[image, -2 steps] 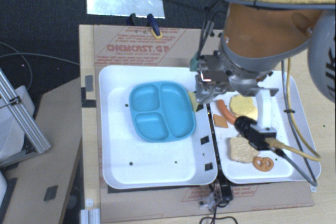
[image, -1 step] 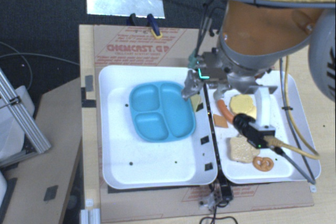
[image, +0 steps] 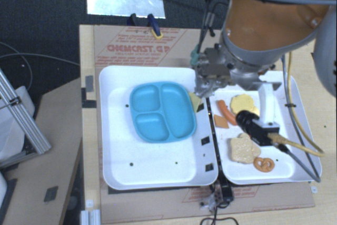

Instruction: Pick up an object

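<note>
Gripper (image: 204,93) hangs at three o'clock of blue tray (image: 162,111); finger state cannot be told. Advise descending squarely over carrot piece (image: 225,109).

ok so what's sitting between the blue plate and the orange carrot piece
In the camera view, between the blue plate and the carrot piece lie a small yellowish piece by the plate's rim and the divider where the two bins meet.
</note>
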{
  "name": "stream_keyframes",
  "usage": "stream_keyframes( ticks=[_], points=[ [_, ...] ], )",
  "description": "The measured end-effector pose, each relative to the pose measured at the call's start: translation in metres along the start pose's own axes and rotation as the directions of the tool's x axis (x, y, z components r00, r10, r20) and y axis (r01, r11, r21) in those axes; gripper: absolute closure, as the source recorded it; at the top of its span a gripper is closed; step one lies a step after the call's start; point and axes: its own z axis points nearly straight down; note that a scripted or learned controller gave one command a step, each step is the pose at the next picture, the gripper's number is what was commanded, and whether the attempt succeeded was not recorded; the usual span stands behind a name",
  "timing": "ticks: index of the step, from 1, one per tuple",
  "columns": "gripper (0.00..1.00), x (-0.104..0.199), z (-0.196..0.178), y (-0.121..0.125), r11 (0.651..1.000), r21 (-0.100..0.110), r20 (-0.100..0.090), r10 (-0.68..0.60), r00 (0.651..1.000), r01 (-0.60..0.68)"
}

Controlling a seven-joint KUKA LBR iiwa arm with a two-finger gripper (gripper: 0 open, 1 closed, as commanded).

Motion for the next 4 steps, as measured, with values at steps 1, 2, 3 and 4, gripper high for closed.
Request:
stream_keyframes(
  ticks=[1,2,3,4],
  points=[
    [0.0,0.0,0.0,0.0,1.0,0.001,0.0,0.001,1.0,-0.001],
    [1.0,0.0,-0.011,0.001,1.0,-0.002,-0.001,-0.002,1.0,0.002],
    [1.0,0.001,-0.022,0.001,1.0,-0.004,-0.002,-0.006,1.0,0.006],
    [1.0,0.001,-0.033,0.002,1.0,-0.005,-0.004,-0.009,1.0,0.009]
  ],
)
